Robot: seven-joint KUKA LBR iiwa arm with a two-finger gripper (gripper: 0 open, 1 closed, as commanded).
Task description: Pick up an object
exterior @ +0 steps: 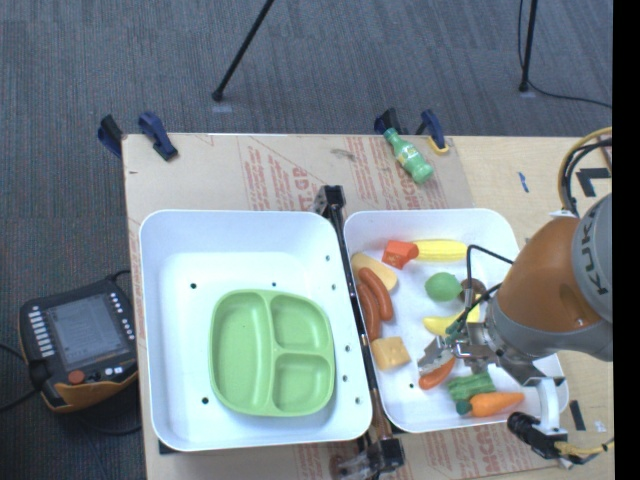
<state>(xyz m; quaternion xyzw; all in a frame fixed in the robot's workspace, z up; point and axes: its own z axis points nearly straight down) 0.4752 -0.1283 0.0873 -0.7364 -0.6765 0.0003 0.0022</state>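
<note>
The gripper (440, 353) is lowered into the right bin (505, 230); whether its fingers are released or clenched cannot be told. A red chili (436, 375) is seen just below the fingers, a cheese wedge (390, 352) to their left, and a carrot (495, 404) lower right. A green plate (271, 352) is seen in the left bin (170, 268).

Arm (560, 288) cut off at right edge; gripper (445, 353) too small, cluttered to read. Arm partly hides yellow toy (440, 323), green vegetable (470, 386).
</note>
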